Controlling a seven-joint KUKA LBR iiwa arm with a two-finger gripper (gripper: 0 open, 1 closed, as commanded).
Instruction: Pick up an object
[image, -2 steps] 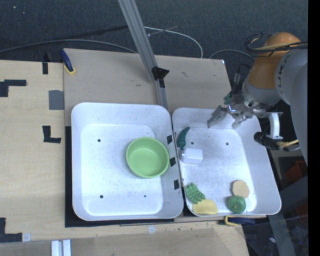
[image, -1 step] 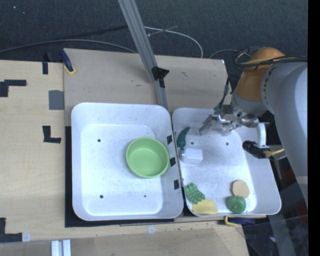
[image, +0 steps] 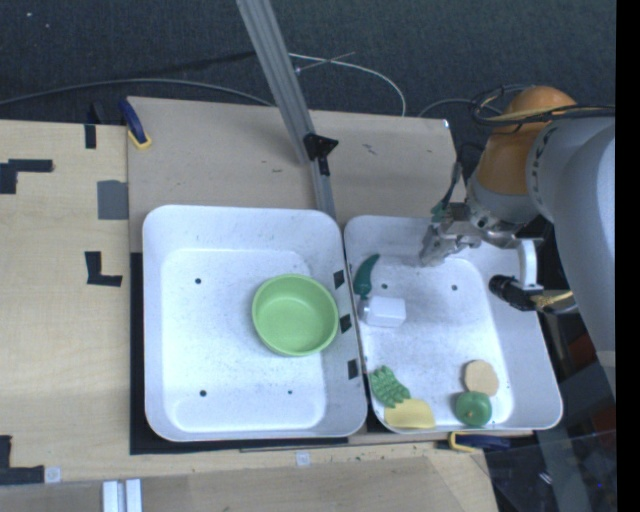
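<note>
Your claw (image: 438, 250) hung at the right bin's (image: 528, 345) upper edge, grip state indeterminable, apparently staged above the white block (image: 386, 311) lying centre-left, well apart from it.

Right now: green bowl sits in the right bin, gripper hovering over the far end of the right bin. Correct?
Not quite. The camera view shows the green bowl in the left bin, not the right one. The rest holds: the gripper is over the far end of the right bin.
</note>
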